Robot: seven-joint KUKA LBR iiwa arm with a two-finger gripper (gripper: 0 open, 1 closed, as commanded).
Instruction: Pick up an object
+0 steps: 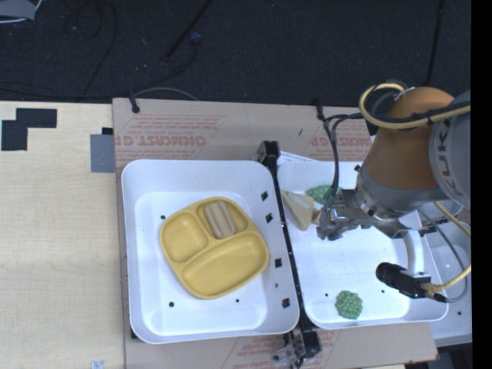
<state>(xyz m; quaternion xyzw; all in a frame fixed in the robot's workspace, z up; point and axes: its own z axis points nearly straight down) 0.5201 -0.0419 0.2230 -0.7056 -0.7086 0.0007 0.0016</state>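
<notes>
the beige wedge (300, 208) lies in the right bin (384, 314), against its left wall, long axis pointing down-right. the gripper (332, 225) hangs just right of it; its grip state can't be told. a green ball (349, 304) sits well below.

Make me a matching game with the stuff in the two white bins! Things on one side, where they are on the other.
Things:
1. yellow tray
2. bumpy green ball
3. tan wedge
4. tool

Places:
A. right bin, near the front edge
B. left bin
C. right bin, by the divider
D. over the right bin, right of the wedge

Pairs: 1-B, 2-A, 3-C, 4-D
</notes>
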